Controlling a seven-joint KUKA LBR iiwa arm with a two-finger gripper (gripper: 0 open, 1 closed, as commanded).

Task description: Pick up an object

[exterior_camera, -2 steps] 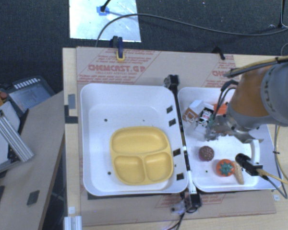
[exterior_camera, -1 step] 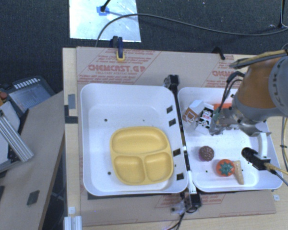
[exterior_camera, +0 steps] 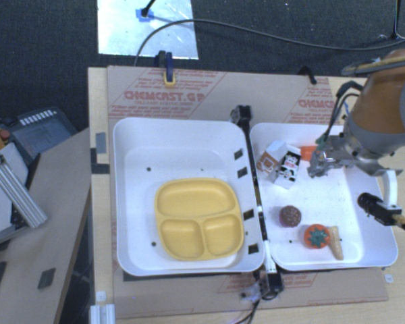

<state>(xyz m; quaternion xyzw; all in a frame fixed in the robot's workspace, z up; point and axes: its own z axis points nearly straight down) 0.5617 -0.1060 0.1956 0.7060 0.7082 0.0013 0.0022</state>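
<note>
My gripper [exterior_camera: 321,163] hangs over the upper middle of the right bin [exterior_camera: 364,258], on the grey arm with the orange band [exterior_camera: 390,106]. Just left of it lie a small white and tan box [exterior_camera: 271,159] and a black and white toy [exterior_camera: 289,167]. A small orange piece [exterior_camera: 306,152] peeks out beside the gripper, partly hidden by it. Lower in the bin sit a brown ball [exterior_camera: 290,215], an orange-red round toy [exterior_camera: 316,236] and a tan cone [exterior_camera: 335,241] touching it.
The left bin [exterior_camera: 131,181] holds a yellow divided plate [exterior_camera: 199,218]. A black divider [exterior_camera: 251,181] runs between the bins. A black part [exterior_camera: 378,209] with a cable juts over the right bin's right side. Grey equipment stands at the far left.
</note>
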